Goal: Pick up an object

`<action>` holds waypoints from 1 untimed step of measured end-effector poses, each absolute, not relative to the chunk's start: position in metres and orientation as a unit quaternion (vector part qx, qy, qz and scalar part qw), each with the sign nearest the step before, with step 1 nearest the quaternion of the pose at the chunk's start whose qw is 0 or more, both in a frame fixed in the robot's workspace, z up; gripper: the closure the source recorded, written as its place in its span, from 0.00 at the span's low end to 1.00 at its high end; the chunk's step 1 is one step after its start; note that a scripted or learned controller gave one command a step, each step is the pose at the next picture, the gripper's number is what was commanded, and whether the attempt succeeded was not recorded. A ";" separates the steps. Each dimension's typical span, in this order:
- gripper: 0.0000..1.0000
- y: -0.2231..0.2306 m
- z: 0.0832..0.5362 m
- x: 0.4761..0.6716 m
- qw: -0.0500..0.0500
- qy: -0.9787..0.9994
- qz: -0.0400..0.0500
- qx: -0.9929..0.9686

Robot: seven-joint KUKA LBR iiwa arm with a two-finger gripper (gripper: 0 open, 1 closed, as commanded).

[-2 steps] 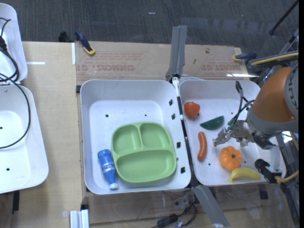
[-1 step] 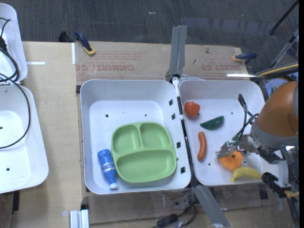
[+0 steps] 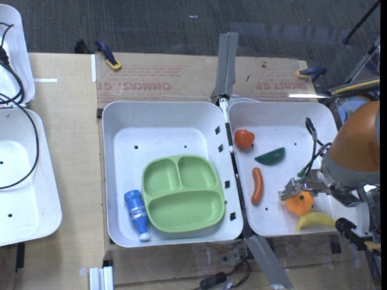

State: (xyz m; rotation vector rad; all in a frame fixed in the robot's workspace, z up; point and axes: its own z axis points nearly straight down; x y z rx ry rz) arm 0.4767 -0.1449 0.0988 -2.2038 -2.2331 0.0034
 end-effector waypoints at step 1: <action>1.00 -0.093 0.180 0.496 0.000 -0.703 0.001 -0.711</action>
